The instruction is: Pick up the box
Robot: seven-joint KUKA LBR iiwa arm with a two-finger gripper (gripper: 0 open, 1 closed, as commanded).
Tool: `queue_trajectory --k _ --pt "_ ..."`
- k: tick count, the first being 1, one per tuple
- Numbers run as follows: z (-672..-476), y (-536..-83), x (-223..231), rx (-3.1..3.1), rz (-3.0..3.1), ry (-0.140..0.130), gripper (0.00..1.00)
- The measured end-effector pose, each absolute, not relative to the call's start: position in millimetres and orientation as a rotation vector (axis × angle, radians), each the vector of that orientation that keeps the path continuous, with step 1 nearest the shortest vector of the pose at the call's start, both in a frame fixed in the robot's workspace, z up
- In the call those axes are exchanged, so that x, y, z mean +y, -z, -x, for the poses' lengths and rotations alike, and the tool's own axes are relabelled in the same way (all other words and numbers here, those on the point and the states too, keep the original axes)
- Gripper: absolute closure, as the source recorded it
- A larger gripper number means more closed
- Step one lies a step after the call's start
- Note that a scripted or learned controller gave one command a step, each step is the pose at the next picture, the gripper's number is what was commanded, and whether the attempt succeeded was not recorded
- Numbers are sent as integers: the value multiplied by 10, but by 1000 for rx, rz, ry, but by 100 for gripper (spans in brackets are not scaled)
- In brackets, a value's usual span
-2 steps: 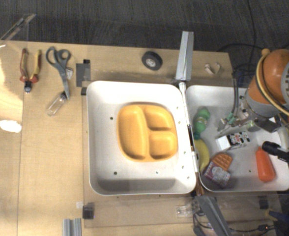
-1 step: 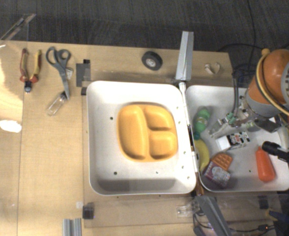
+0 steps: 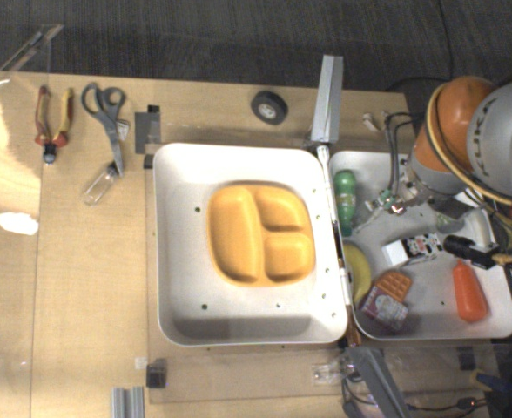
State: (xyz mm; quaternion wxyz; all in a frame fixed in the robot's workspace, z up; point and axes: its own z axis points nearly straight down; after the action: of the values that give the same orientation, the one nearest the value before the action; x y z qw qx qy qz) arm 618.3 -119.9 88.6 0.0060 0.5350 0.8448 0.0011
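A: What is on the far left of the wooden bench (image 3: 73,259)?

B: Red-handled pliers (image 3: 50,122) and grey metal scissors (image 3: 108,120), at the far edge; then a black roll of tape (image 3: 269,106) more to the right.

A: And in the bins?

B: The left white bin (image 3: 186,312) holds a yellow plastic tray with three parts (image 3: 261,232); the right white bin (image 3: 491,320) holds a green bottle (image 3: 345,200) by its left wall, a yellow banana-like thing (image 3: 357,268) nearer, and a dark crinkly packet (image 3: 385,298) at the near edge.

A: Where is the box?

B: The small white box with dark print (image 3: 410,249) lies in the middle of the right bin; an orange carrot-shaped toy (image 3: 468,291) is to its right.

A: How will it feel?

B: I think it is light card, stiff but easy to crush; the top may be slick; I would take it by its two long sides, gently.

A: And the grey arm with the orange band (image 3: 465,138)?

B: It hangs over the far side of the right bin; its gripper (image 3: 394,200) is just beyond the box; I cannot tell how it is set.
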Motion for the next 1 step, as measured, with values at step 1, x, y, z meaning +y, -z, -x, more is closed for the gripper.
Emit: queue_trajectory --k 1 --pt "-6582 -888 -1083 2759 -1476 19 0"
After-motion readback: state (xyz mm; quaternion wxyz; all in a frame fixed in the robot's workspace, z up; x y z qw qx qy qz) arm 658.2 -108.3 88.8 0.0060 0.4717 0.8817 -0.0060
